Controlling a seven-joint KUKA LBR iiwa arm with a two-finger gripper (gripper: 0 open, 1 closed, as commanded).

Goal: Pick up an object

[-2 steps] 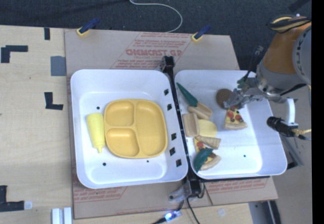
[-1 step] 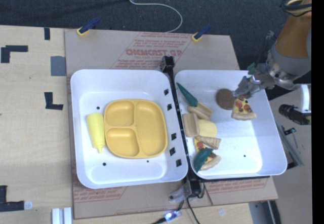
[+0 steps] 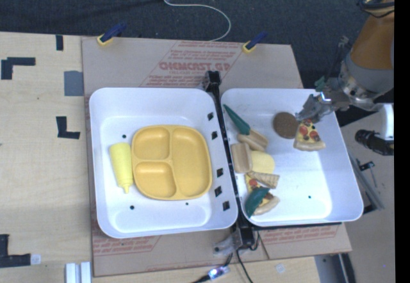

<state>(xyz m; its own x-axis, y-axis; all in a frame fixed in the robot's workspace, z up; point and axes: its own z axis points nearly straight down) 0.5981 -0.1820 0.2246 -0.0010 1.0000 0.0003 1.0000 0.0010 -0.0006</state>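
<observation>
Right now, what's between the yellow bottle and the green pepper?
In the camera view, the yellow divided plate lies between the yellow bottle and the green pepper.

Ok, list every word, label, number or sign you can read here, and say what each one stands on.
Red printing on the cardboard sheet under the bins: several lines of lettering that appear upside down from this view, too blurred to read.
Black angular marks on the wooden bench: shapes, not letters.
Yellow divided plate, yellow bottle, white bins and toy foods: no text visible.
Nothing can be quoted with confidence.
</observation>
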